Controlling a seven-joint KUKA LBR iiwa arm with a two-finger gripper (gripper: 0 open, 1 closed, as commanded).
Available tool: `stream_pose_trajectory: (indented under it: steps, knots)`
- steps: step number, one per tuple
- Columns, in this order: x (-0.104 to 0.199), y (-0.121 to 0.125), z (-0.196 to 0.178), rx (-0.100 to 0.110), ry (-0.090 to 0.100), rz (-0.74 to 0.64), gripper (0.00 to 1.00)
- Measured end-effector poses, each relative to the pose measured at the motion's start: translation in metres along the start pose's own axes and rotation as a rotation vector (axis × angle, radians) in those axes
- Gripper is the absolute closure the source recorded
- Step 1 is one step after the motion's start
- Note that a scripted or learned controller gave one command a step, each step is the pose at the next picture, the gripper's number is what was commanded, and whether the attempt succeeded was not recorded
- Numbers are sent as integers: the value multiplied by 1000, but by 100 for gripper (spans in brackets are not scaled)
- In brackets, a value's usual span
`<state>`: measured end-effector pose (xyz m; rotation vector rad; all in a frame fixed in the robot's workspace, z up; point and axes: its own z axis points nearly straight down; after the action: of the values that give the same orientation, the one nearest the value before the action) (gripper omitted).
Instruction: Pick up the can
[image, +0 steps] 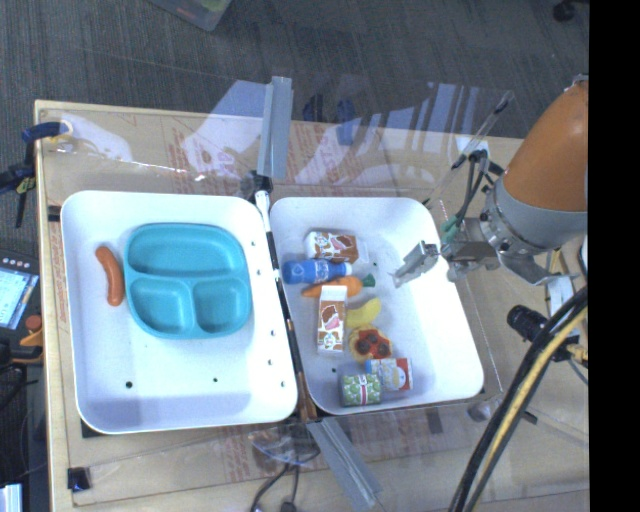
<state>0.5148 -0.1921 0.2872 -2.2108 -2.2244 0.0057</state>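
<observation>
The can (360, 389), green-labelled and lying on its side, rests near the front edge of the right bin (445, 330). A smaller red-and-white container (397, 374) touches its right side. My gripper (414, 264) hangs over the right-hand part of that bin, well behind and to the right of the can, with nothing visibly in it. The grey arm with its orange band (550, 170) comes in from the right.
Also in the right bin are a brown-and-white pack (332, 245), a blue bottle (314, 270), a carrot (326, 290), a small carton (332, 320), a banana (366, 312) and a red fruit piece (372, 344). The left bin (90, 380) holds a teal divided plate (190, 277) and a sausage (110, 274).
</observation>
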Motion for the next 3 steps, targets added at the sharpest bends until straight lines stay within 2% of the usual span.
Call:
stream_pose_trajectory:
  steps: [1, 2, 3]
  knots:
    - [37, 58, 186, 2, 0, -32, 0]
    - [28, 137, 200, 21, 5, -110, 0]
    - [78, 144, 119, -6, -1, -107, 0]
